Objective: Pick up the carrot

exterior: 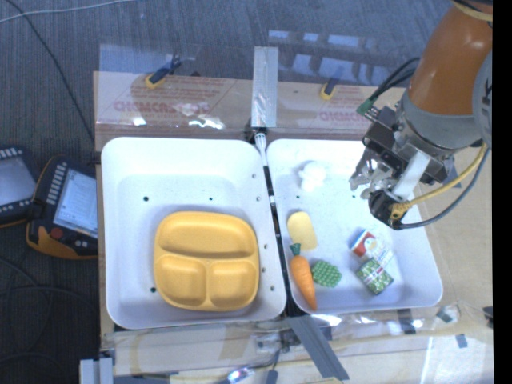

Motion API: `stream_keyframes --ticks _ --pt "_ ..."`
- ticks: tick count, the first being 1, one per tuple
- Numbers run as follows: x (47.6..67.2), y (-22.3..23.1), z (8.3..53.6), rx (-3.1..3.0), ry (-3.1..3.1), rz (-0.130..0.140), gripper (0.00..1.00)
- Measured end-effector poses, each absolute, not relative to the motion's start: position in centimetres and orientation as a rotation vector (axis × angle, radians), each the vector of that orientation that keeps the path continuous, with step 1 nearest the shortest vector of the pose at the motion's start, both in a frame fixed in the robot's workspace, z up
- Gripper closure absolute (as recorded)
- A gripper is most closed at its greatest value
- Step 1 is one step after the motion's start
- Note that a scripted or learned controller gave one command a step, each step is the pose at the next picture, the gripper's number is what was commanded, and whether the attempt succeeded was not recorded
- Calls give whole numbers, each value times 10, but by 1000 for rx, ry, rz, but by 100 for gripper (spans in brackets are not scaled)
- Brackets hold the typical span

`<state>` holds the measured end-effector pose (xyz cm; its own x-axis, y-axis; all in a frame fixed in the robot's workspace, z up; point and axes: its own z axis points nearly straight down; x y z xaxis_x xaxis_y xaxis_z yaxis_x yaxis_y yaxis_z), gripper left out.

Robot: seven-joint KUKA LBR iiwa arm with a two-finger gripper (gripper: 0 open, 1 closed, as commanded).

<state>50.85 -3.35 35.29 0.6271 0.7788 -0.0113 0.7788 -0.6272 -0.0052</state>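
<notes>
The carrot (302, 281) lies untouched at the near left of the right bin (416, 290), so the pick is not yet done, while the end effector (368, 181) hovers open and empty, well apart from it.

I see the bench (176, 102) under what looks like clear plastic sheeting, carrying two white bins directly on it: the left bin (128, 174) and the right bin (416, 274), touching along their middle edge.
</notes>
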Motion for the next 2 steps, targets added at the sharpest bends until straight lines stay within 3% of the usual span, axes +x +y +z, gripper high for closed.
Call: stream_keyframes --ticks 1,2 --pt "509 34 184 2972 1024 -23 100" --pt "515 -44 242 3012 891 -20 100"
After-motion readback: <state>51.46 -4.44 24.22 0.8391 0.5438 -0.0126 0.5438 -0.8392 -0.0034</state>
